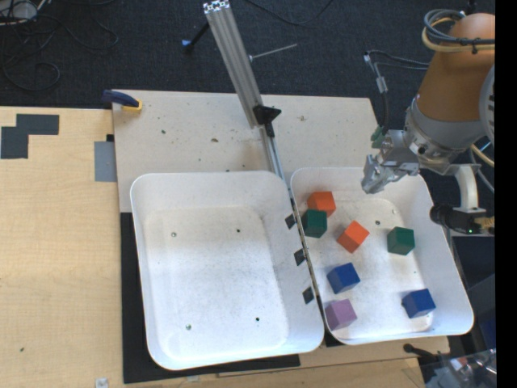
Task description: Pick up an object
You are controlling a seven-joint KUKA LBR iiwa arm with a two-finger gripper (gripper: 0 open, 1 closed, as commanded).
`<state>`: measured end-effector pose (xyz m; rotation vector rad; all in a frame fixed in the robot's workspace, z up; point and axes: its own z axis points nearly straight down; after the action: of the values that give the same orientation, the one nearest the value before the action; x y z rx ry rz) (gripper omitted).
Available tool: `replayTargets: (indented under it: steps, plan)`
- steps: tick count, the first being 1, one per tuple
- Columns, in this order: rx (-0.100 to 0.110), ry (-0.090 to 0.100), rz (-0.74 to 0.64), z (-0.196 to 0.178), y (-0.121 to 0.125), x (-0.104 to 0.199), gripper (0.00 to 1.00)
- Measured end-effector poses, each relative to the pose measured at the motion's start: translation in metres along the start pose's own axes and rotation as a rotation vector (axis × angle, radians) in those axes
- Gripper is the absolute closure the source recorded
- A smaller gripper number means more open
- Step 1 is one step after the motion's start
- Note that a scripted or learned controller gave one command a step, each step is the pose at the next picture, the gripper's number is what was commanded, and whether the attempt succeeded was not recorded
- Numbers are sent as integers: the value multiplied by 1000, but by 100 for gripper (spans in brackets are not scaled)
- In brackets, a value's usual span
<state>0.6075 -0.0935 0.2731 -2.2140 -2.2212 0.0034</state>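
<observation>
The right bin (pixel 452 314) holds several small cubes. Two orange cubes (pixel 321 201) (pixel 353 235) lie near its upper left, with a dark green cube (pixel 314 223) between them. Another green cube (pixel 401 240) sits toward the right. Two blue cubes (pixel 343 277) (pixel 418 302) and a purple cube (pixel 340 313) lie along the near side. My gripper (pixel 373 181) hangs above the bin's far edge, up and right of the orange cubes, with nothing visible between its fingers.
The left bin (pixel 153 217) stands beside the right one, split from it by a divider with black clips (pixel 297 255). A slanted aluminium bar (pixel 239 63) rises behind the bins. A blue-and-yellow clamp (pixel 123 99) sits at the board's far left corner.
</observation>
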Motion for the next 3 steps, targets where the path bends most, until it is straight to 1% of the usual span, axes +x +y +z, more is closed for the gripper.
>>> replayTargets:
  steps: [1,2,3]
  plan:
    - [-1,0,-1,1,-16,50,100]
    - [0,-1,0,4,-35,92,100]
    - [2,0,-1,28,-57,144,100]
